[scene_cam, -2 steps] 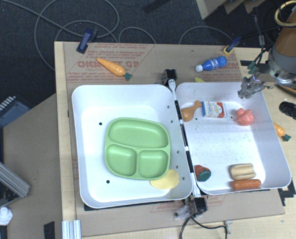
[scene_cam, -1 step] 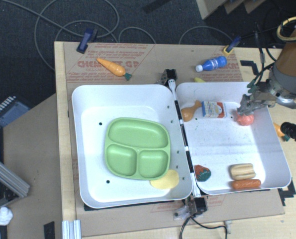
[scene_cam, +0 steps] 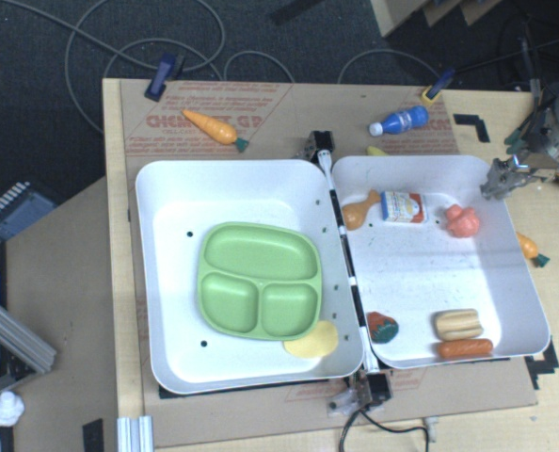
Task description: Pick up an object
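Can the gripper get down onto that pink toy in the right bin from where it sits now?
Probably yes. The gripper hangs at the right bin's far right rim, and the pink toy lies close by on open floor, apart from the small carton.

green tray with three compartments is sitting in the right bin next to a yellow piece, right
Not quite: the camera view shows the green tray in the left bin, not the right. It does have three compartments, and the yellow piece lies at its near corner.

A green divided tray [scene_cam: 258,281] is seated in the left bin [scene_cam: 167,205]. The gripper [scene_cam: 499,179] is positioned at the right bin's [scene_cam: 421,299] upper right rim.
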